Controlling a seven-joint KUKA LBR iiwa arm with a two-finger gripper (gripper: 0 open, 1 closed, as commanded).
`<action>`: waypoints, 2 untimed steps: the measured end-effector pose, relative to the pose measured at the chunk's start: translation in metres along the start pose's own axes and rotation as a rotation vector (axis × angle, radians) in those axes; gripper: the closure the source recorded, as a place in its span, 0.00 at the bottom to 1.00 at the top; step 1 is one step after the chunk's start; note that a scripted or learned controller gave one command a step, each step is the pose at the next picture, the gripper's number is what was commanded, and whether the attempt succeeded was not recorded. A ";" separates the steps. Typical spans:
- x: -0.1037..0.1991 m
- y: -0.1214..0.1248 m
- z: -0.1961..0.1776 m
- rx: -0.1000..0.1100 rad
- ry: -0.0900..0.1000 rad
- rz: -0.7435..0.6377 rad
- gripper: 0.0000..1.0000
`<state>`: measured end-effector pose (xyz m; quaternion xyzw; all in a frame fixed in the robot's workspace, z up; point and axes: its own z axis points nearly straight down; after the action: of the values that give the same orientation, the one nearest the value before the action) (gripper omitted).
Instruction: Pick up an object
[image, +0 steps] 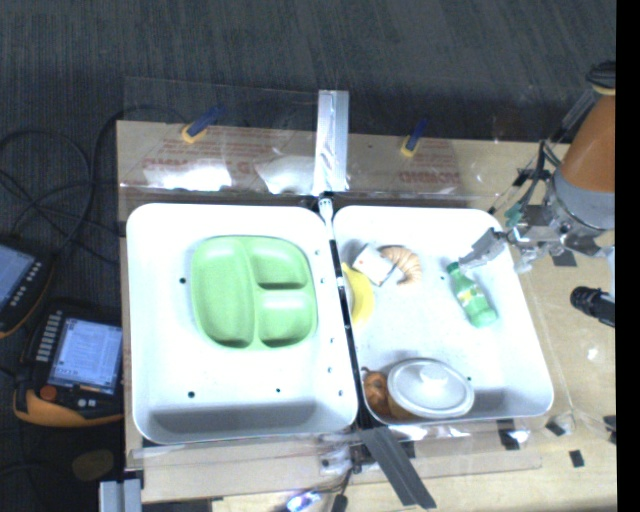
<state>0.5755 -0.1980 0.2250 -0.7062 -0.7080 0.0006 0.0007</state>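
- The bottle (472, 296) lies tilted in the right bin (530, 340), near its right wall.
- The gripper (487, 248) hovers just above the bottle's cap end; its state cannot be told.
- It should centre over the bottle's body, straddle its width, then descend.
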 end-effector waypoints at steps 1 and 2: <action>0.011 0.015 0.086 0.001 -0.002 0.057 0.00; -0.008 0.042 0.130 -0.005 0.001 0.039 0.00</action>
<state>0.6170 -0.2056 0.0952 -0.7198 -0.6941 -0.0015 -0.0005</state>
